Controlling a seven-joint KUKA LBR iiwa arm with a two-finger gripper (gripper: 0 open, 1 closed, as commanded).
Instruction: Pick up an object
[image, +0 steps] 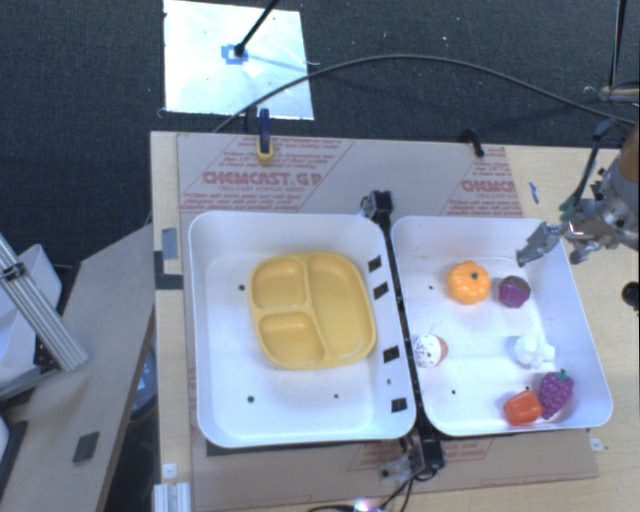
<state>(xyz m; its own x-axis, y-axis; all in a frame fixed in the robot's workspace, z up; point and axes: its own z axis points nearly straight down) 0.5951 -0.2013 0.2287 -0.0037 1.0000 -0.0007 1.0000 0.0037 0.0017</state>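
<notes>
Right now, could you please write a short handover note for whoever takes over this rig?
Gripper: above the right bin's far right corner, holding nothing; whether its fingers are open is unclear.
Right bin: orange pumpkin, dark purple toy, small white round toy, white piece, purple grapes touching an orange-red toy.
Left bin: yellow divided tray.
Done: nothing picked.
Left: descend, grasp one object, lift; the pumpkin and purple toy lie nearest.
</notes>
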